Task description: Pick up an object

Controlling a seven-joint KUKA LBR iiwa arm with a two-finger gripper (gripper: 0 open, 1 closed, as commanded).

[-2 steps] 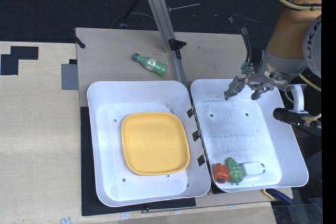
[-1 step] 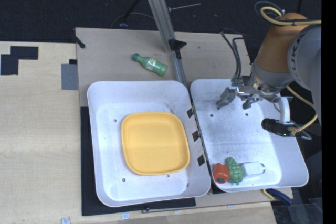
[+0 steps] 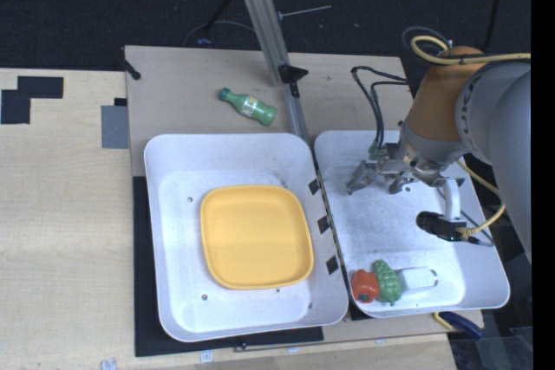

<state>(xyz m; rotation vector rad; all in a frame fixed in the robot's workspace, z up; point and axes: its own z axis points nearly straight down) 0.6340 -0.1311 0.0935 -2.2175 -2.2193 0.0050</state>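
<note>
The gripper (image 3: pixel 375 176) is hovering over the upper part of the right bin (image 3: pixel 486 290); whether its jaws are spread cannot be told. The toy vegetables (image 3: pixel 379 283) are lying near the bin's front edge. Advisable: centre above them, then descend straight.

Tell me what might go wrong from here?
The hand sits over bare floor in the right bin, far from the red and green toys in its near corner, so closing here would likely grab nothing. Those toys lie against the bin's wall, which could block a clean grip. The green bottle lies outside both bins, probably an awkward reach.
</note>
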